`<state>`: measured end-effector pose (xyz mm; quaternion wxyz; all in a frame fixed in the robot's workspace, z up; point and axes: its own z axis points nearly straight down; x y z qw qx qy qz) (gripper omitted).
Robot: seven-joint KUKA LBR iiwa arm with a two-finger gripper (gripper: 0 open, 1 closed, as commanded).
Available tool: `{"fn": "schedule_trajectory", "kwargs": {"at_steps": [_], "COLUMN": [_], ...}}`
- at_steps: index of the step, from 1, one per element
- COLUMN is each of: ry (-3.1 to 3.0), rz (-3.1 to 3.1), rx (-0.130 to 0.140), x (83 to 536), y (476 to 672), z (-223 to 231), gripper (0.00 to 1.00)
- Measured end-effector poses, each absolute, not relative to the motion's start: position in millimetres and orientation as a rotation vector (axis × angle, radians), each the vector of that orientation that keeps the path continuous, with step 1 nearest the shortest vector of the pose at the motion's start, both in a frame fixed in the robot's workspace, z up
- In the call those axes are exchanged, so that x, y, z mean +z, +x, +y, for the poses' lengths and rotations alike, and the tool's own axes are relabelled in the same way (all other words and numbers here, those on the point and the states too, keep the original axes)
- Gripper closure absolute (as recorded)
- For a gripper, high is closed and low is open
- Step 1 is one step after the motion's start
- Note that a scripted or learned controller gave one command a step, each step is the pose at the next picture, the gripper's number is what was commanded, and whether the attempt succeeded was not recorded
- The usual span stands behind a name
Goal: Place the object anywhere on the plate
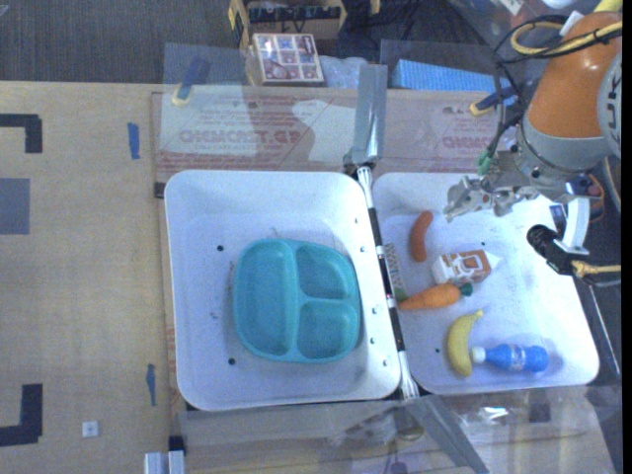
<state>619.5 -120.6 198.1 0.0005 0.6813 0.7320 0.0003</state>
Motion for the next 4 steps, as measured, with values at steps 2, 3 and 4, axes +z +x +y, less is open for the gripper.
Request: {"fn": "schedule_trajectory", "kwargs": {"at_steps": [2,3,4], "ry": [2.176,1.898,1.576], "rz": [2.271,2.501,2.721], "rx": [-0.005,0.000,-0.004], "x": [182,211,154], "y": [550.4,553.6,553.8], "z": [30,85,92], "gripper": [1.00,1.00,1.00]}}
